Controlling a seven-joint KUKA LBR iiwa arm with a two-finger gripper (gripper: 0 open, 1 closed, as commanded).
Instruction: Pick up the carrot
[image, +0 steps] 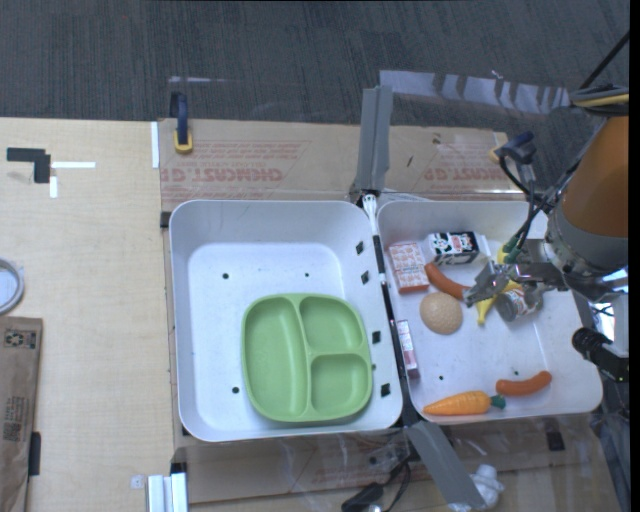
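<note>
smooth tapered orange carrot (460, 404) lies near metal gripper (492, 292).

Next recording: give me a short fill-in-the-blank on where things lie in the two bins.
1. The green divided plate lies in the ____ bin.
2. The carrot lies along the right bin's ____ edge.
3. The plate has ____ compartments.
4. The gripper hovers over the ____ bin.

Missing words: left; near; three; right
</note>
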